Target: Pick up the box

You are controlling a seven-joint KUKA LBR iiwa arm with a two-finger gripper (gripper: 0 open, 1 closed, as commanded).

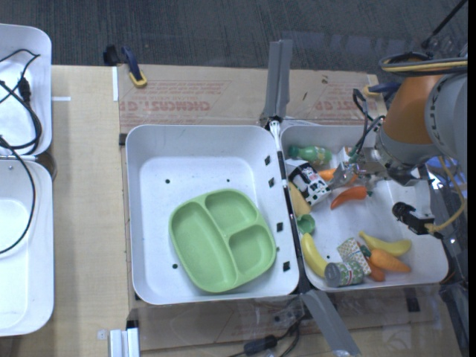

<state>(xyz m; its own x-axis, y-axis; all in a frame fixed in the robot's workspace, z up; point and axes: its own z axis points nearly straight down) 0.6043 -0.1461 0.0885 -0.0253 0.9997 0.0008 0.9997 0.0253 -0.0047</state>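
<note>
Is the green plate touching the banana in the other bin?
Apart. The camera view shows the plate in the left bin and the banana beyond both bins' walls.

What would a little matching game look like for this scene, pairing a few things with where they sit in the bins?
Things:
1. green divided plate
2. black-and-white box
3. can
4. hand

Places:
A. near front edge of the right bin, beside a banana
B. alone in the left bin
C. above the middle of the right bin, just right of the box
D. at the right bin's left side, below a green bottle

Pairs: 1-B, 2-D, 3-A, 4-C
</note>
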